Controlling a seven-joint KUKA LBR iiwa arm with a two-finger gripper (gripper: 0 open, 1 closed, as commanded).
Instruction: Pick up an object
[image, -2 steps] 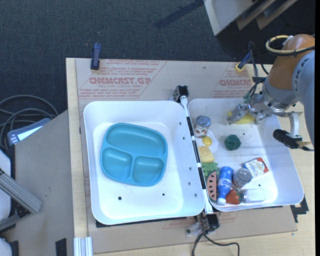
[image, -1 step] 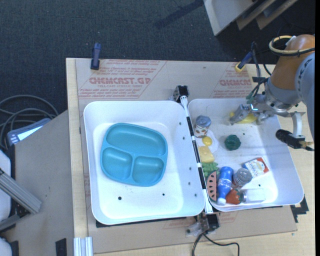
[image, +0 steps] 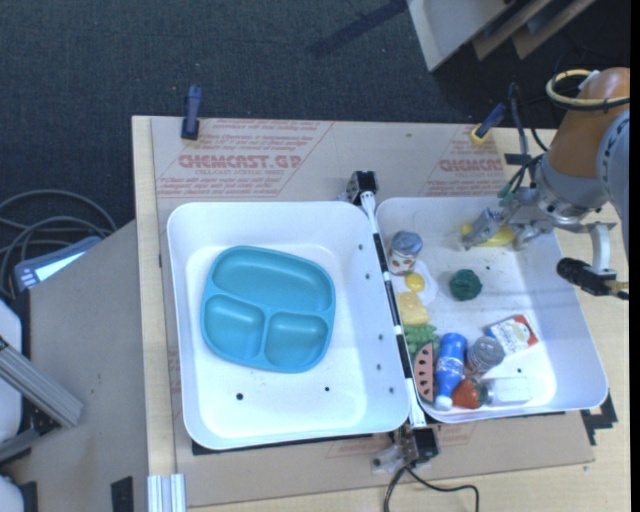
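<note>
Overhead view of two white bins on the bench. Shows the arm (image: 582, 140) reaching in from the right, with the gripper (image: 503, 228) low over the far end of the right bin (image: 592, 372). Lies directly against a yellow object (image: 480, 236), or just above it; contact cannot be settled at this angle. Spread of the gripper likewise beyond telling: mechanism blurred and partly masked by the wrist, with nothing clearly pinched.

Step in hand, by judgement: the descent onto a chosen target, the yellow object, ahead of any lift. Task accordingly at an early stage, with no item raised off the bin floor.

Next move, by judgement: calls for closing squarely across the yellow object, then a straight rise clear of the bin wall close behind it. Risks a glancing closure that pushes the object toward the rim instead of seizing it.

Other candidates, well apart from the gripper: a dark green ball (image: 464, 285) near mid-bin; a small lidded jar (image: 405, 250) by the divider; a blue bottle (image: 450, 360), a watermelon slice (image: 426, 368) and a red-and-white packet (image: 512, 333) crowded at the near end. Left bin (image: 185, 300) bearing a blue compartment tray (image: 268, 308).
</note>
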